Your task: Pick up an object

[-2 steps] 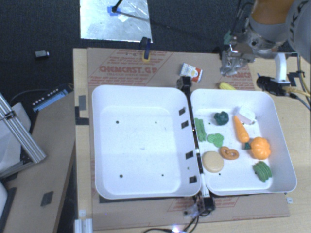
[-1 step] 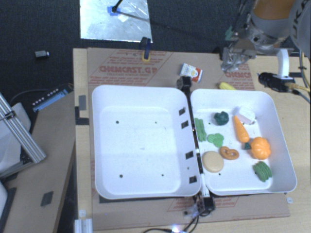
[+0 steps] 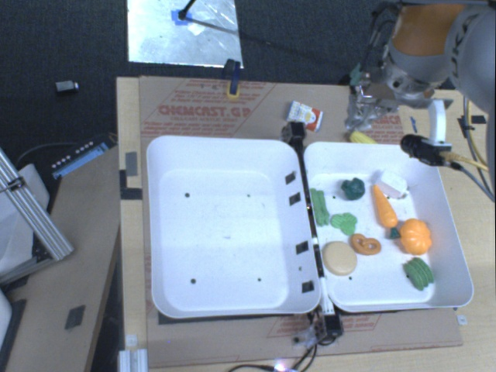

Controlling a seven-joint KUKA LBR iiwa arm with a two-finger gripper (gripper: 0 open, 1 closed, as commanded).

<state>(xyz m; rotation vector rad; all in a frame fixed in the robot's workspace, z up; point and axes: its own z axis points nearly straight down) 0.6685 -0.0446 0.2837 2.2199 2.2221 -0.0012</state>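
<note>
Hand (image 3: pixel 363 116) hanging over the far rim of the right bin (image 3: pixel 457 242), can't tell if it's open or closed from this angle

Metal bits of the hand are a blur right above a small yellow thing (image 3: pixel 361 137) at the bin's far edge, which is partly covered so its shape is hard to read. Nothing visible between the fingers. The pickable stuff sits in the right bin: a carrot (image 3: pixel 384 207) with its long axis running near-to-far, a round orange pumpkin (image 3: pixel 416 236), a dark green broccoli (image 3: pixel 353 188), a white block (image 3: pixel 392 183), a pretzel-looking piece (image 3: pixel 365 244), a flat tan disc (image 3: pixel 339 258), and a ridged green piece (image 3: pixel 419 273). All looks like smooth plastic toy food. Left bin (image 3: pixel 163 208) is glossy white on the cardboard-topped desk (image 3: pixel 194 111)
</note>
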